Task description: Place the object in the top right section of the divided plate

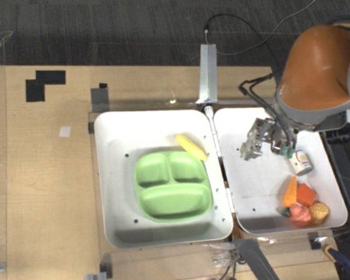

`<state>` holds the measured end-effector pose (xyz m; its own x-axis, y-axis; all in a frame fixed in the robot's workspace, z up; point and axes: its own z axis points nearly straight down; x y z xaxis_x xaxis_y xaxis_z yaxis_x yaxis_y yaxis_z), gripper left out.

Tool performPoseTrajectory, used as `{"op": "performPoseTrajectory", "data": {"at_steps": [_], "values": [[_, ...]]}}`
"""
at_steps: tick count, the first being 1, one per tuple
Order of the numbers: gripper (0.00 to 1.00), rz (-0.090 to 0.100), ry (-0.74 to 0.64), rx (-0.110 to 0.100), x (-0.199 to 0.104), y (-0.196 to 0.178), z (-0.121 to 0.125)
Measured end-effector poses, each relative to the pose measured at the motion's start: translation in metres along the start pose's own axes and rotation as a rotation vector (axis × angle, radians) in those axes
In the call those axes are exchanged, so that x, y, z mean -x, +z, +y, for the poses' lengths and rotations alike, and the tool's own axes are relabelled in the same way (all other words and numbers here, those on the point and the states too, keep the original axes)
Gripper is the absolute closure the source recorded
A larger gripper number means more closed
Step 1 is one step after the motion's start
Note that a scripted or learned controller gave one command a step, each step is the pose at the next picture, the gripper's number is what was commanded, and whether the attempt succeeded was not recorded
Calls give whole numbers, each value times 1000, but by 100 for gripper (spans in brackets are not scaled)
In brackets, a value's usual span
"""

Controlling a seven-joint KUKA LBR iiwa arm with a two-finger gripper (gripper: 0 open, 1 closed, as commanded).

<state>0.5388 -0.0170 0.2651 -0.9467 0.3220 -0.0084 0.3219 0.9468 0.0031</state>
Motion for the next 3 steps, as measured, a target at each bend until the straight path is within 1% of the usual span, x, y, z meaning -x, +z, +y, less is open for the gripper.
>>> {"op": "performPoseTrajectory", "data": {"at_steps": [1, 2, 3], "values": [[100, -3, -134, 1, 70, -85, 11], [100, 1, -230, 1, -13, 9, 19], [100, 1, -23, 1, 24, 24, 46]]}}
